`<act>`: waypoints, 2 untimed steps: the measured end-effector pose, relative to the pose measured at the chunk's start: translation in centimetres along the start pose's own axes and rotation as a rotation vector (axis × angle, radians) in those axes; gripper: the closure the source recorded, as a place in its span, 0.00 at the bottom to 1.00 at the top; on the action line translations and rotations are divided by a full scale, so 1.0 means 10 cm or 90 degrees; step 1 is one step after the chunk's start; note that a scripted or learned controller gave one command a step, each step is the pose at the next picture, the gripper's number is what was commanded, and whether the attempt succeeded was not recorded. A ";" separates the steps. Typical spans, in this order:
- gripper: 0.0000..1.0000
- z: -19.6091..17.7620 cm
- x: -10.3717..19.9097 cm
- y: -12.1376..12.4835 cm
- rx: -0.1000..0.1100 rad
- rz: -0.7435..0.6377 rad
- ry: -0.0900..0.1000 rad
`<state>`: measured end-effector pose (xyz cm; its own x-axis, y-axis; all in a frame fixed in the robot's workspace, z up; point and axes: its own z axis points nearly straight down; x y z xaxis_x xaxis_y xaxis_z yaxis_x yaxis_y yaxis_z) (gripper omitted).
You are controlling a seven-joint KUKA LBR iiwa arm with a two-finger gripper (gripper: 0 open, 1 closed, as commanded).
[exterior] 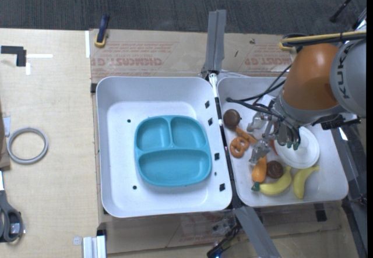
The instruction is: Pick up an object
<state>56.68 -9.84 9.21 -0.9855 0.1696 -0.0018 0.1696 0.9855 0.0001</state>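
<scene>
A pale wooden bench [46, 76] is seen against dark carpet, with brown cardboard [151, 53] laid under two white bins. Reversed red lettering is printed on the cardboard (not legible), and "KU" is read on the arm [349, 85]. The left bin [111, 134] holds a blue divided tray [173, 151]. The arm is bent down over the right bin [332, 190], its gripper [278, 137] above a pretzel [238, 147], bananas [280, 184] and a white dish [303, 155]; whether anything is gripped cannot be told.

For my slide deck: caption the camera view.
KUKA arm's gripper low over toy food in the right bin; blue divided tray sits in the left bin.
</scene>
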 end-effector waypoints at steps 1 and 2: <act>0.00 -0.02 0.44 -0.23 -0.001 0.057 -0.004; 0.00 0.01 0.88 -0.12 0.000 0.079 0.001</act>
<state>47.78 -9.51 9.14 -0.9568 0.2907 -0.0004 0.2907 0.9568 0.0000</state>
